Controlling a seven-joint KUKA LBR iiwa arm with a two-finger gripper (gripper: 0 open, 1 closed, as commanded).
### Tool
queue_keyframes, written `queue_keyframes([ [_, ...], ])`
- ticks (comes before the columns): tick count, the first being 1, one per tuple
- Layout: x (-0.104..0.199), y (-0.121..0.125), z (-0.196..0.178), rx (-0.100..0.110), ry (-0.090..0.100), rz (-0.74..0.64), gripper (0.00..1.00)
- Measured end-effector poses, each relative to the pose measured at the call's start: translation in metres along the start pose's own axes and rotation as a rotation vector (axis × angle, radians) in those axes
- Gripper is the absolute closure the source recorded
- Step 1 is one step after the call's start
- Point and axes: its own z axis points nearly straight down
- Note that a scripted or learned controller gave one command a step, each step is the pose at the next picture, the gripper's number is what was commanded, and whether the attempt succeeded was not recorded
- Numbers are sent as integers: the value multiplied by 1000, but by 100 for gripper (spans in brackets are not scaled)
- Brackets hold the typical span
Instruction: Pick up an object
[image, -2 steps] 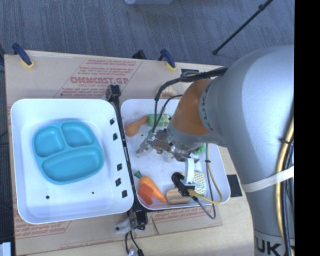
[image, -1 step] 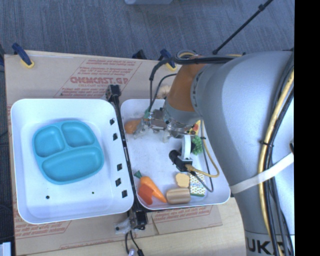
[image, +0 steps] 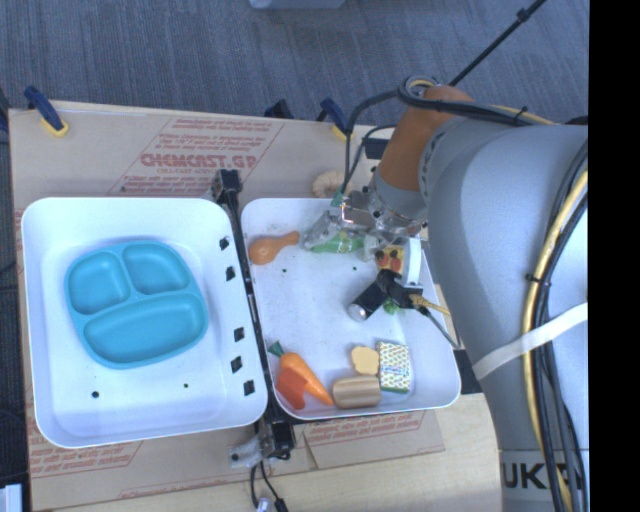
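Two bins are set side by side on the desk (image: 90, 150). A divided plate (image: 135, 300) lies in the left bin (image: 50, 400). In the right bin (image: 320, 320), a carrot (image: 300, 378), a cork (image: 356, 392) and a wrapped block (image: 394, 366) are gathered at the near edge, with a spoon (image: 270, 246) at the far left corner.

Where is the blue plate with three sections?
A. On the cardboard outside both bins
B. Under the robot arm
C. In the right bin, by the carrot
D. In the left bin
D: the blue plate lies inside the left bin, while the carrot sits in the right bin.
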Motion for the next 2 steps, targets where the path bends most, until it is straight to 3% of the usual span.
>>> queue_keyframes([
  [2, 48, -19, 5, 41, -2, -743, 0],
])
